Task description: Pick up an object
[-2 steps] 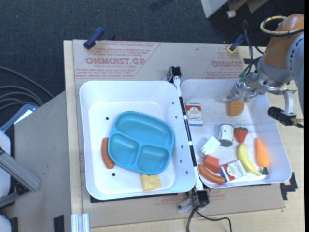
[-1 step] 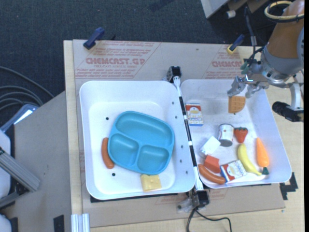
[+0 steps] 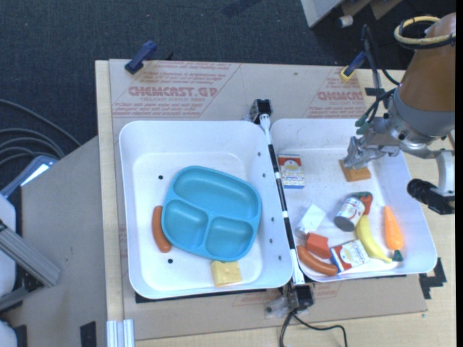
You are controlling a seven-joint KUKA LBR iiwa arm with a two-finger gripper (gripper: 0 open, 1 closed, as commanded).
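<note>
The arm point(image 3: 427, 85) shows an orange band, grey wrist housing, black cables, and a grey metal gripper point(image 3: 359, 156).

A small flat tan block point(image 3: 355, 172), like a slice of bread or a cracker, lies on the floor of the right bin near its far right side, well apart from the other items, partly covered from above.

Dark carpet floor point(image 3: 145, 13) surrounds the brown paper-covered bench point(image 3: 217, 85); grey cables point(image 3: 29, 132) left.
</note>
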